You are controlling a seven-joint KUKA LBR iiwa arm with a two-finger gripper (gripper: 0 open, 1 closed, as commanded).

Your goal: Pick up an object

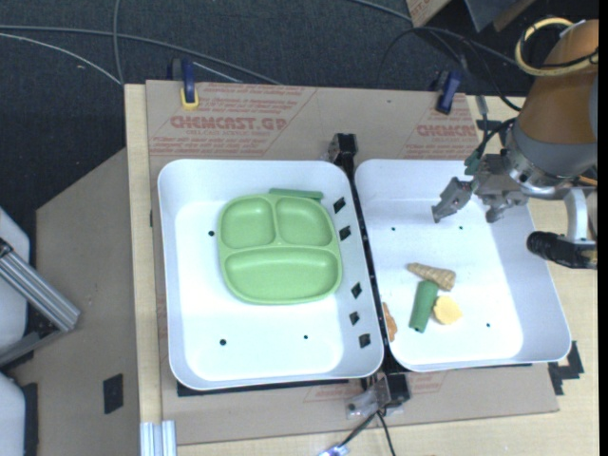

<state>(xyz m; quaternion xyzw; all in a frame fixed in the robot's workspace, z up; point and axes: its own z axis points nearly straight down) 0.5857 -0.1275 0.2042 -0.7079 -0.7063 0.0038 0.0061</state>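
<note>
Gripper (pixel 472 199) hangs spread and empty over right bin (pixel 503 264)'s top; green stick (pixel 422 305), long axis roughly twelve-to-six, lies toward seven o'clock, flanked by cone (pixel 433 274) and yellow piece (pixel 446 312).

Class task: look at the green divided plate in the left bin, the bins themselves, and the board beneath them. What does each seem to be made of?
Green divided plate: probably moulded plastic, matte to satin, with one even colour and soft rounded ridges.
White bins: likely thin formed plastic, smooth and slightly glossy, with rounded corners.
Board: looks like cardboard or paper-covered sheet, tan, dull, with red printed lettering; uncertain.
</note>
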